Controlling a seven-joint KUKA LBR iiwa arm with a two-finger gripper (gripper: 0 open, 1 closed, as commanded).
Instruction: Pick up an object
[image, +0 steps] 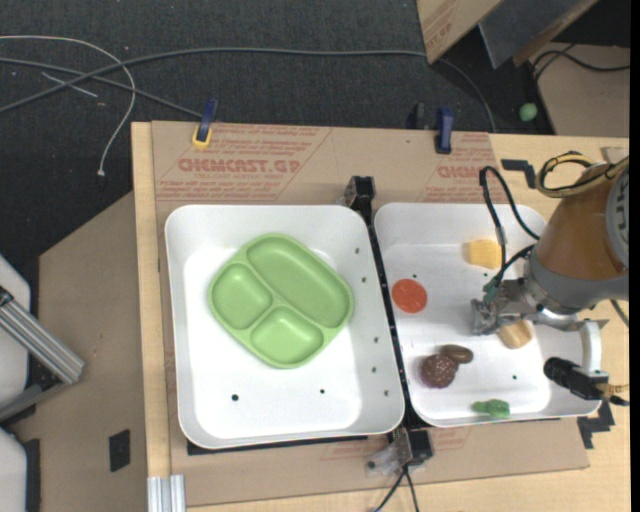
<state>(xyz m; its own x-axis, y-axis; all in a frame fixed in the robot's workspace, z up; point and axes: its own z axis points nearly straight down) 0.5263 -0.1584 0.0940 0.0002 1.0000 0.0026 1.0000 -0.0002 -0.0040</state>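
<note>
The gripper hangs low over the right bin, near its middle. Its metal tip looks dark and small from up here, and I cannot tell how wide the jaws are. Nothing shows between them. A tan block lies just to the right of the tip, very close to it or touching it, I cannot tell which.

There are two white bins side by side. The left bin is well away from the jaws, on the left. It holds one green plate with three sections.

The right bin has six small things. One orange round thing lies to the left of the jaws, near them. One yellow piece lies just above them, toward the far side of the bin. One dark red lumpy ball lies below and to the left of them, and one brown oval thing touches its top. One little green thing lies well below the jaws, by the near edge of the bin. The tan block makes six.

The arm covers the right part of the bin, so I cannot see what lies under it. The tan block is partly tucked under the wrist. The small things are too blurry to say just what they are.
</note>
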